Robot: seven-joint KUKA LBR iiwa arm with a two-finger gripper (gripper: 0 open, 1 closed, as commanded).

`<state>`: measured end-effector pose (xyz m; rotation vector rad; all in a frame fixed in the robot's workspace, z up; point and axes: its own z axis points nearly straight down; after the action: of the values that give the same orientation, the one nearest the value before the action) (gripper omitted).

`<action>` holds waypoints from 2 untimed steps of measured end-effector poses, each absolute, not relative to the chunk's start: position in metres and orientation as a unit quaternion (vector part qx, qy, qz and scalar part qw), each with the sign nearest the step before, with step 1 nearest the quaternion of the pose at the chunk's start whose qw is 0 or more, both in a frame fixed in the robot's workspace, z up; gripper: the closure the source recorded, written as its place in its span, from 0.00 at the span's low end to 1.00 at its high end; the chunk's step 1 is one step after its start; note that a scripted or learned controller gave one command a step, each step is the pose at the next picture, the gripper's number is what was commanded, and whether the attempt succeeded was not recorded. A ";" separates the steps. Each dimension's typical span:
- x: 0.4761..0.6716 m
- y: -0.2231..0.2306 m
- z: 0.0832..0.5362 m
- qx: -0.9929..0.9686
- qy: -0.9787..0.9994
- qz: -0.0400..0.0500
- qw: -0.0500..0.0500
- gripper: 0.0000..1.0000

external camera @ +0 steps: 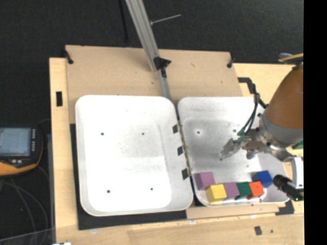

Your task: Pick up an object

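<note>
Pale wooden bench, two glossy white bins, end effector (grip state unclear) above right bin, square-edged coloured blocks below.

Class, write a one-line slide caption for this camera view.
Pincer hovers over the right bin, coloured blocks clustered along its near edge.

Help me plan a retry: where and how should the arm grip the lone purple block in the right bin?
Grip the purple block from above, across its left and right faces. It sits apart, with bare floor of the right white bin around it, unlike the blocks packed behind.
</note>
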<state>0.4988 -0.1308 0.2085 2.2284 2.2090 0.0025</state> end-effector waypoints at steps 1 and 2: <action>0.495 -0.098 0.258 0.705 0.709 0.002 0.003 0.00; 0.494 -0.100 0.255 0.707 0.708 0.001 0.001 0.00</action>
<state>0.4944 -0.0996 0.2549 2.2184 2.2219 0.0018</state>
